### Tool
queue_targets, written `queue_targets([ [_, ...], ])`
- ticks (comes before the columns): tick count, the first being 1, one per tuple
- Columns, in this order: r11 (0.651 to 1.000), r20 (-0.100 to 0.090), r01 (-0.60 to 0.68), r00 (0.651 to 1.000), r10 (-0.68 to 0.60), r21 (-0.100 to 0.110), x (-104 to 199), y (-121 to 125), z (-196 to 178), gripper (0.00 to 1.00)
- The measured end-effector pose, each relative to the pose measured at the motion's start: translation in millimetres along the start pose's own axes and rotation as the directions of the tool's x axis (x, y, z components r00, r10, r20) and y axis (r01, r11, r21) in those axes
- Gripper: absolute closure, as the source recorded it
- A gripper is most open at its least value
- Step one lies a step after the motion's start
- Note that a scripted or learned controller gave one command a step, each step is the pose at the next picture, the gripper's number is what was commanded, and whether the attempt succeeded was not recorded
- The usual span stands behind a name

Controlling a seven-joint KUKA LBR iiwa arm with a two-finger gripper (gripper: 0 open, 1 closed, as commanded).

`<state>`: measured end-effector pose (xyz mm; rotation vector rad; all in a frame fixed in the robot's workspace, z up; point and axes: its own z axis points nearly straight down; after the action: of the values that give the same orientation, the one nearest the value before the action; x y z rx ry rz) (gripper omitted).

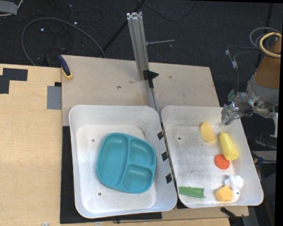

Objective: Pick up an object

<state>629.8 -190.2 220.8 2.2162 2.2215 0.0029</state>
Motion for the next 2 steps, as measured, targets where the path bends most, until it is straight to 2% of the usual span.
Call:
queue_targets([
  [1,1.0,-0.003,0.001,1.0,-0.001,0.007,44,3,5,1.0],
  [2,1.0,-0.004,0.003,1.0,-0.003,0.008,105,10,7,1.0],
])
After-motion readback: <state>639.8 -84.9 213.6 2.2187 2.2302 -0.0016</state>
